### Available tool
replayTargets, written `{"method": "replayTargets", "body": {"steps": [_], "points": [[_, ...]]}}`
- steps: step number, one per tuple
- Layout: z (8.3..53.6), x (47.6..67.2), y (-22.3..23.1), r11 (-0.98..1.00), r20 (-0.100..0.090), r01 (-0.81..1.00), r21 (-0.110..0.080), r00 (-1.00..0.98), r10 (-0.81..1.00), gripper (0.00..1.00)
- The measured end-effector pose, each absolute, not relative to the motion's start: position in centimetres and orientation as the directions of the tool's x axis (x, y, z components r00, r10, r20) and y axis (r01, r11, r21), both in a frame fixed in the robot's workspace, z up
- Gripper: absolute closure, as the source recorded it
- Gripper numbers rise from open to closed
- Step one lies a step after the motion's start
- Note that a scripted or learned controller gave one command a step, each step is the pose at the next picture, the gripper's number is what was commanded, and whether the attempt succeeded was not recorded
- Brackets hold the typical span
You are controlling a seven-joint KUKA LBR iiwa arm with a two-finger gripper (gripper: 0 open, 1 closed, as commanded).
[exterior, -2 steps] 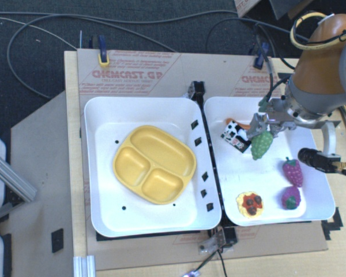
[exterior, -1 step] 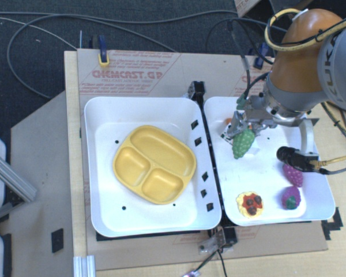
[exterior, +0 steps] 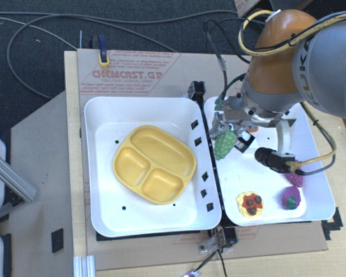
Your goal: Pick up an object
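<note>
Gripper (exterior: 226, 133) clamped on bumpy green toy (exterior: 224, 143), glossy yellow compartment plate (exterior: 154, 164) in left bin (exterior: 98, 154)

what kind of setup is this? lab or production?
Likely a robotics lab pick-test rig, not production: toy food in the right bin, a yellow divided plate in the left bin, loose cables on the carpet, and a cardboard sheet under the bins.

Grey arm (exterior: 328, 62) with a glossy orange band (exterior: 279, 45) — yellow and black cables looping over it.
</note>
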State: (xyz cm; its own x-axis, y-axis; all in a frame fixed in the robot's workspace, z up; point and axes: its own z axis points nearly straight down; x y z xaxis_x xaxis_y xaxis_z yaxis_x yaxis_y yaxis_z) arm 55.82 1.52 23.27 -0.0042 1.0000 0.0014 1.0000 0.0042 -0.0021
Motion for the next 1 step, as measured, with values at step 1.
{"method": "replayTargets", "body": {"steps": [1], "points": [[22.00,56.11,6.83,0.005,0.002,1.000,-0.004,-0.005,1.000,1.00]]}}
